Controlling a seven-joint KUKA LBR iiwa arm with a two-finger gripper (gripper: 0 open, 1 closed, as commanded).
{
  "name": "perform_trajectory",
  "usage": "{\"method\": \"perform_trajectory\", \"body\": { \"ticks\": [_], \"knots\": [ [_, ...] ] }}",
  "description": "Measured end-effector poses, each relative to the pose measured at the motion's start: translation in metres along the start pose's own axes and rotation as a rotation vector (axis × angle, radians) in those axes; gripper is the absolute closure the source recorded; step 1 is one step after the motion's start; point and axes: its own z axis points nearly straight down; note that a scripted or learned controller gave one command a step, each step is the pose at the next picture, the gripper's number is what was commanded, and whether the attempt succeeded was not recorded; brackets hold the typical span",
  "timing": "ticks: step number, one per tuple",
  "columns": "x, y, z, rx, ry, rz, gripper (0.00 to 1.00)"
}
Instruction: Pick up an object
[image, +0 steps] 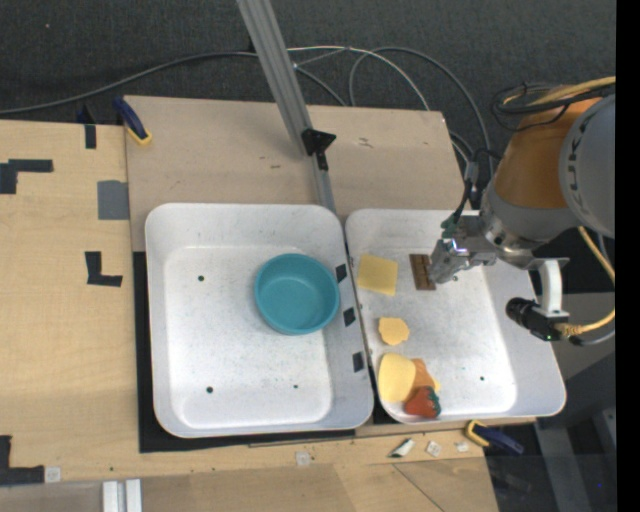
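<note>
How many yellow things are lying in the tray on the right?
3: a square piece near the tray's upper left, a small lump below it, and a rounded piece at the lower left, touching orange and red items that may hide more.

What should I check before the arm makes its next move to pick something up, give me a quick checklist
1. Gripper over the right bin: ok.
2. Target near the gripper: ok, the brown block lies just beside it.
3. Block between the fingers: cannot tell.
4. Space around the block: ok, the yellow square lies apart from it.
5. Other pieces out of the way: ok, the small yellow piece and the food pile sit nearer the front.
6. Blue bowl in the left bin: ok.
</note>
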Motion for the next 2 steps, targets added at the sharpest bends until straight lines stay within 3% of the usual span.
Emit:
{"method": "perform_trajectory", "body": {
  "ticks": [2],
  "knots": [
    [0.095,0.043,0.005,0.004,0.002,-0.005,1.0]
  ]
}}
